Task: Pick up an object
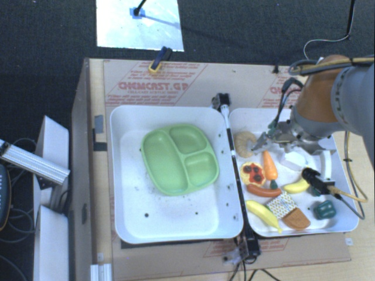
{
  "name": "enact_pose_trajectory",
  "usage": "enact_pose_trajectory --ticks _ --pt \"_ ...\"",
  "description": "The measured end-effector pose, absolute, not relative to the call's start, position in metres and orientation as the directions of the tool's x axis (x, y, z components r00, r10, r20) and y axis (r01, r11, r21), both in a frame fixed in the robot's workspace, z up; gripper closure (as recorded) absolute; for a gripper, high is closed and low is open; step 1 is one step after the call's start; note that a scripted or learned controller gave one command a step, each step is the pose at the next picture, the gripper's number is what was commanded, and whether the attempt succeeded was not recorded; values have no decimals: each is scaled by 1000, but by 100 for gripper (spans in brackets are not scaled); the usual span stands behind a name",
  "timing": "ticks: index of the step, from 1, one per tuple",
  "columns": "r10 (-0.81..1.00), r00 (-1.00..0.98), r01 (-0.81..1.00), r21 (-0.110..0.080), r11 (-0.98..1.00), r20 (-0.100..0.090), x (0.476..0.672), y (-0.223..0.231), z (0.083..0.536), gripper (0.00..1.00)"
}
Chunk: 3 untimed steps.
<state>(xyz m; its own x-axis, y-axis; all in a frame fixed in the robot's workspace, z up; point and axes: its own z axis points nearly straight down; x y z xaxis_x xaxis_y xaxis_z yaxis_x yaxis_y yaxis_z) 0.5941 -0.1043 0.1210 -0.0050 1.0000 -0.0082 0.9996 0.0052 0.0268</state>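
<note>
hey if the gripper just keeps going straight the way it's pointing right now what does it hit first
The gripper points toward the left side of the right bin. Going straight on, it would probably meet the beige cookie-like piece first, with the toy carrot just beside that path. Depth is hard to judge from one slanted view.

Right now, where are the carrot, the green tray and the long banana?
carrot (269,165): camera view, middle of its orange body.
green tray (167,168): camera view, its large compartment.
long banana (262,213): camera view, middle of its yellow length.

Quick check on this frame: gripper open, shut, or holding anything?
Gripper: cannot be told; it hangs low over the right bin just above the carrot, with nothing visibly held.
</note>
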Motion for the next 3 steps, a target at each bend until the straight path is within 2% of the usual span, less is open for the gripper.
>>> enact_pose_trajectory --ticks 1,2,3 --pt "1000 -7 1000 29 7 -8 595 -104 132 100" --pt "1000 -7 1000 29 7 -8 595 -104 132 0" --pt "1000 -3 1000 0 3 -6 654 -98 89 0"
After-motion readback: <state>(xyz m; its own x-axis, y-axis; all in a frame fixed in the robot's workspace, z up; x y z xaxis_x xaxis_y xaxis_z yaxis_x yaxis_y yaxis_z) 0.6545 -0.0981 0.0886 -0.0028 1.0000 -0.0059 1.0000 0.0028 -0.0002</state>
